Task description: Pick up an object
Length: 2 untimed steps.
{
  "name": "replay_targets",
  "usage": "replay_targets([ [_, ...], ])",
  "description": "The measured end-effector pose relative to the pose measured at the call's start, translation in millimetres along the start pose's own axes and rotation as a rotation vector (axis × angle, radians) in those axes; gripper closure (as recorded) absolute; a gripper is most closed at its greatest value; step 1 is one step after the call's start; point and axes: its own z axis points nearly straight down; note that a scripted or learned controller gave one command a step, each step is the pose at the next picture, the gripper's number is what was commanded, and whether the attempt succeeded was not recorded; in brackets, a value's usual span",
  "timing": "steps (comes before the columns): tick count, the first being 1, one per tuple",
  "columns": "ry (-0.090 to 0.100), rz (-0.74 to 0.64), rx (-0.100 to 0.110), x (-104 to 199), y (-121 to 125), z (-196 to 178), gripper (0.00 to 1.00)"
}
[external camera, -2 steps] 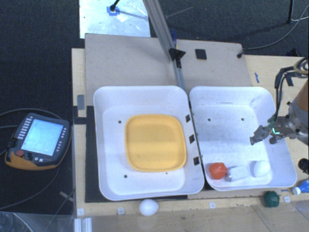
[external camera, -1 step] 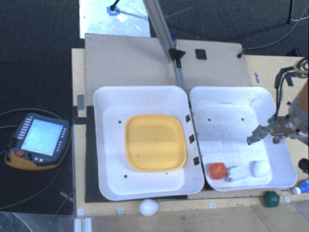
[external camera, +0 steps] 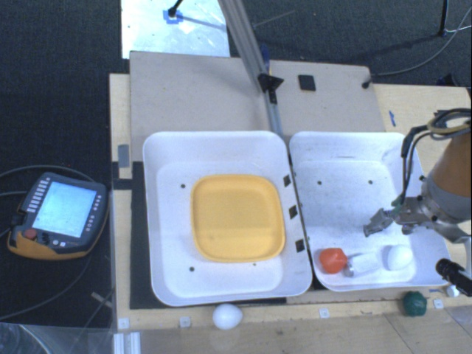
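The likely pick is the white egg-shaped ball (external camera: 399, 257), sitting near the front wall of the right bin (external camera: 346, 172), w/ a small clear-and-white piece (external camera: 361, 265) just left of it and a red ball (external camera: 332, 259) left of that: 3 things in a row along the front. The white ball is close to round, so no real long axis; if anything it's a bit wider left-right. The small piece is the long one, its axis running left-right, roughly parallel to the front wall.

The pincer (external camera: 377, 226) sits above that row, apart from all 3, pointing left. I can't tell whether it's spread or pressed together; nothing visibly between the tips.

Risks, imo: round objects roll, so an off-centre pinch would squirt the ball out sideways or into the bin wall. The 3 sit close, so 1 tip coming down could land on the neighbour and knock it away. The front wall is close too, little room for a tip on that side.

Further out: left bin (external camera: 166, 220) holds a yellow plate (external camera: 238, 217); another white ball (external camera: 227, 316) and a green ball (external camera: 414, 303) lie on the bench (external camera: 199, 87) outside the bins.
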Motion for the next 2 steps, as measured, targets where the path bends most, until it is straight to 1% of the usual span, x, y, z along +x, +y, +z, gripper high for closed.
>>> replay_targets([
  [1,0.0,0.0,0.0,0.2,-0.8,52.1,0.0],
  [2,-0.002,0.0,-0.006,-0.2,0.7,39.4,1.0],
])
